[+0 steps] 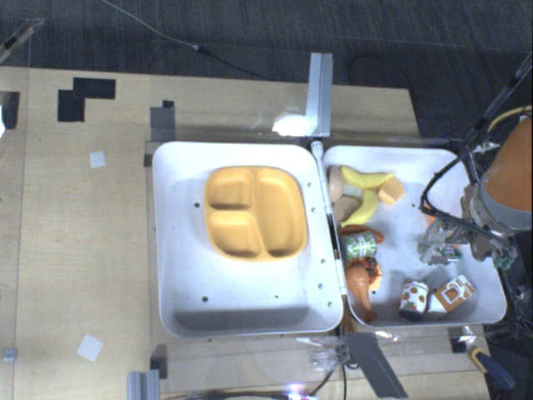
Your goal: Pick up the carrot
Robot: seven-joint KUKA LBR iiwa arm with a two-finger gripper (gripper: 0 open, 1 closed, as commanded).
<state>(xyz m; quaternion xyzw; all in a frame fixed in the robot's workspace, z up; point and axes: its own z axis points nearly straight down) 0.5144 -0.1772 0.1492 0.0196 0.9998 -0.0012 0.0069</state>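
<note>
Orange carrot [361, 280] lay beside a green can [361, 246]; gripper [440, 250] hovered apart, grip indiscernible.

Even overhead light is falling bright on the pale wooden table [75, 248]. Glare is blooming on the grey metal post [319, 98] at its base, washing out detail. A soft grey shadow is pooling along the near wall of the left shallow white plastic bin [241, 319]. Small items are rendering soft, slightly blurred.
</note>
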